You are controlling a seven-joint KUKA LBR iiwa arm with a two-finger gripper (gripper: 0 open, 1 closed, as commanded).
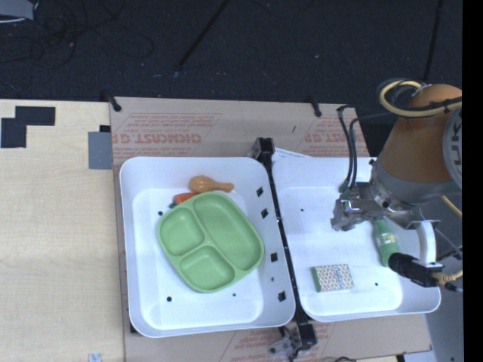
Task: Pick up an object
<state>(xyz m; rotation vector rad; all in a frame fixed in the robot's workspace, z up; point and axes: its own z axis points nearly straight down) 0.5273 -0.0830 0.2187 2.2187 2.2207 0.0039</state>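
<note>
Currently: left bin (pixel 143 202) has green tray (pixel 210 241), orange piece (pixel 209 184) and red bit (pixel 183 197) at its far edge | right bin (pixel 317 202) has patterned card (pixel 333 277) near front wall, green bottle (pixel 386 242) by gripper (pixel 349 216) | finger state can't tell | right bin's left half open

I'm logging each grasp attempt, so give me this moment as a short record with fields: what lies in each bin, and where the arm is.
left bin: light green plastic divided plate; orange spoon-shaped toy and a small red piece tucked at the plate's far edge
right bin: small flat patterned square pad near the front; green bottle toward the right side
arm: grey with orange band, over the right bin's right side
gripper: low over the right bin, beside the green bottle
grasp: nothing seen held
</note>
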